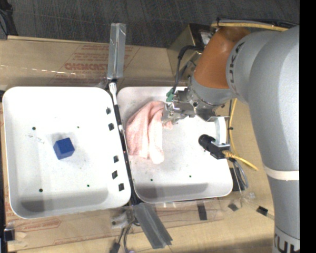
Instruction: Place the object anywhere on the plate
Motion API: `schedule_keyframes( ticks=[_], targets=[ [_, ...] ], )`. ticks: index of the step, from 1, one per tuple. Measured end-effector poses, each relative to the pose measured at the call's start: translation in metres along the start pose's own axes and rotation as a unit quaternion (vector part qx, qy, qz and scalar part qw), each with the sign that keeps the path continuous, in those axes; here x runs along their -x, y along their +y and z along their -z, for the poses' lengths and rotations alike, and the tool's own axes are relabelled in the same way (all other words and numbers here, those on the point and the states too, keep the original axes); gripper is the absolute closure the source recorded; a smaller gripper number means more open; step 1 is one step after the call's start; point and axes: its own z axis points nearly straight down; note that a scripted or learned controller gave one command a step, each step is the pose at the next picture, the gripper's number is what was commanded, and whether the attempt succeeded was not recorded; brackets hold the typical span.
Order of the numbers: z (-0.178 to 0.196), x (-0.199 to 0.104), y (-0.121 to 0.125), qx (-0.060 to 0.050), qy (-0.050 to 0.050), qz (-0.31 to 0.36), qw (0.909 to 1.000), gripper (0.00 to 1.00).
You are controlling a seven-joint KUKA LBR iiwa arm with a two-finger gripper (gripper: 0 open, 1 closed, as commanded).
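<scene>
The small blue cube (64, 147) lies in the left shallow white bin (21, 104), left of that bin's middle and clear of all four walls, with bare white floor around it. It sits well apart from the end effector (171, 115), a whole bin away with the divider between them.

Between the two bins runs a dark ridge with several black clips (116, 159) along it, and a grey metal bar (116, 51) stands up from the back of that seam over the brown cardboard sheet (58, 62) behind the bins.

In the right shallow white bin (200, 186) a crumpled pink cloth (145, 133) lies against the left side, stretching from near the back wall toward the middle. The end effector hangs at the cloth's upper right edge, touching or just over the fabric; how far it is open I cannot tell, because the metal wrist parts and the cloth's folds hide it, and nothing can be seen gripped there.

Right of it, a black cylindrical fitting (210, 145) with a yellow cable (242, 162) juts over the bin's right rim. The grey arm with its orange band (218, 57) fills the right side above the bench (253, 194), covering the bin's far right corner.
</scene>
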Motion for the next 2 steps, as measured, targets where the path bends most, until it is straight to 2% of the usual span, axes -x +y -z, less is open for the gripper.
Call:
schedule_keyframes(
  ticks=[1, 2],
  targets=[
    [0.040, -0.001, 0.000, 0.001, -0.001, 0.005, 1.0000, 1.00],
    [0.043, -0.043, 0.010, 0.000, -0.001, 0.206, 0.9785, 1.00]
  ],
)
